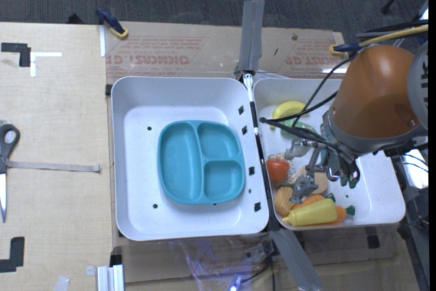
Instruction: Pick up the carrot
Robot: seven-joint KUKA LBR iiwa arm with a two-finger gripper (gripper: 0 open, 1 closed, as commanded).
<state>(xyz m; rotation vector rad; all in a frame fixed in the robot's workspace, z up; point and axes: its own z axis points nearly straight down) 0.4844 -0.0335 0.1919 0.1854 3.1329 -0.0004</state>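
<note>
A: Starting on the far left, a pair of scissors [7,146] lies on the bench [54,112], just beside a strip of grey tape.

B: And next over, the left bin [129,146] holds a teal divided plate [201,161], three compartments, sitting flat near the middle.

A: Right. A grey bar [252,34] runs up from the seam between the two bins. Now the right bin [385,204], where it gets crowded.

B: Talk me through the pile.

A: A yellow, banana-like piece [289,109] near the back wall. A red tomato-like piece [277,167] towards the left wall. At the front, a yellow corn-shaped piece [315,214] lies lengthwise, and the carrot [312,201], orange, peeks out just behind it, touching it.

B: And the arm?

A: The orange band [375,95] looms over the right bin's right half. Below it, the gripper [306,182] hangs down with cables around it, tips low over the carrot.

B: Holding anything?

A: Can't tell. The fingers blur into the clutter, so released or clenched, I can't say.
</note>
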